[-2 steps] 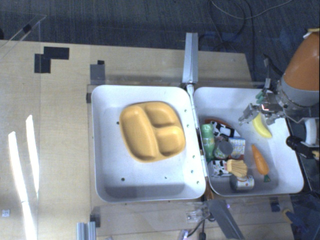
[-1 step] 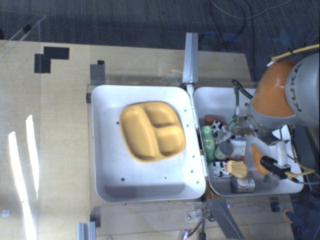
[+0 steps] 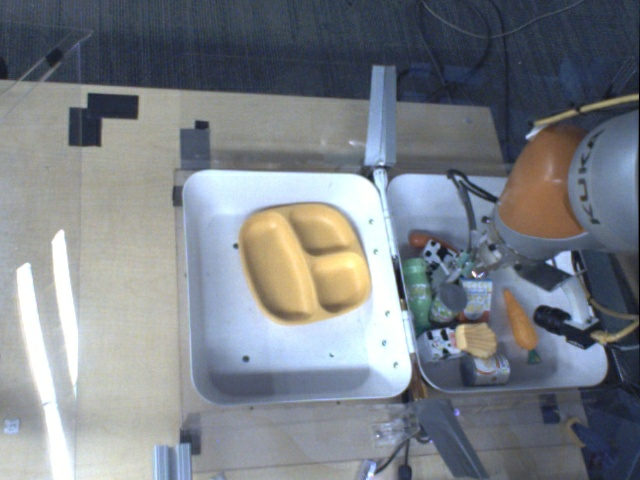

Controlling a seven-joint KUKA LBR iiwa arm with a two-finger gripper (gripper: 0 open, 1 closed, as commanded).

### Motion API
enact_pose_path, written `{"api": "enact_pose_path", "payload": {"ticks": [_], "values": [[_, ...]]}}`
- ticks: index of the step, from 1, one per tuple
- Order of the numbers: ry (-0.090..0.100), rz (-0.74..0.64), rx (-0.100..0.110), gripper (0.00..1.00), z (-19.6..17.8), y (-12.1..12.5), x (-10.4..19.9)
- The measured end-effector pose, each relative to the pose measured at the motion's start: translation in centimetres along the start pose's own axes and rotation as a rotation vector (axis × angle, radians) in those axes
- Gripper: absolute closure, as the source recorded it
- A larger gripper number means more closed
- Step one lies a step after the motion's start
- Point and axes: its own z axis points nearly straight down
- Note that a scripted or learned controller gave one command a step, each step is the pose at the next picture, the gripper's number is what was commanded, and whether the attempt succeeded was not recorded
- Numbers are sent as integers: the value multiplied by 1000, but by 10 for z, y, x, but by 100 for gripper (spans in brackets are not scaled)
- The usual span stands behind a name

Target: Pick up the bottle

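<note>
Two shallow white bins sit side by side on a light wood worktop (image 3: 110, 298), with dark blue-grey carpet floor (image 3: 250, 18) across the top of the frame and a loose black cable (image 3: 470, 13) lying on it at upper right. A couple of black tape marks (image 3: 95, 116) are stuck on the worktop at upper left, and a metal rail (image 3: 382, 118) runs up between the bins.

Left bin (image 3: 220, 358) holds a yellow divided tray (image 3: 303, 261), pretty much centered. Right bin (image 3: 580, 368) is a jumble: the green bottle (image 3: 416, 286) lies along its left wall, just beside the divider, with an orange carrot (image 3: 520, 320), a small can (image 3: 486, 369) and some black-and-white checkered bits (image 3: 434, 253) close by.

Arm (image 3: 575, 183) comes in from the right, grey with its orange band, and there's part of some lettering on the grey casing that I can't fully read. Its tool (image 3: 470, 268) is down in the clutter in the middle of the right bin, near the bottle, but can't tell whether it's wide or narrow, too messy there.
</note>
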Motion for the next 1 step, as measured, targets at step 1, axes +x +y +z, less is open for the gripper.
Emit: {"api": "enact_pose_path", "payload": {"ticks": [1], "values": [[1, -1, 0, 0, 0, 0, 1]]}}
